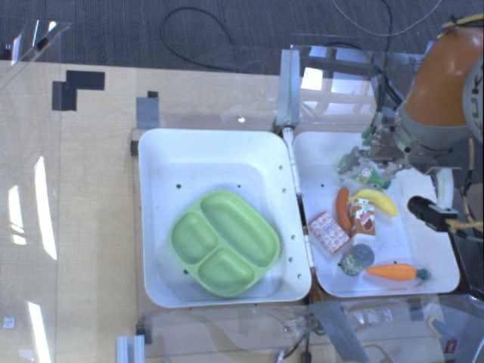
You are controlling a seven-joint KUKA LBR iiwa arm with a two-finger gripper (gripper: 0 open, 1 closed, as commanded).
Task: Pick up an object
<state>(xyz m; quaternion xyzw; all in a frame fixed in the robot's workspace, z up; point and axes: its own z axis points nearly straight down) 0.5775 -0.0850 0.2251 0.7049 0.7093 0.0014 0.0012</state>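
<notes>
Banana (377,200) lies just below the pincer (368,159), whose state I cannot tell.

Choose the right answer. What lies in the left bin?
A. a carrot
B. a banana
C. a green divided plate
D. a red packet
C: the green divided plate lies in the left bin, while the carrot, banana and red packet all lie in the right bin.
</notes>
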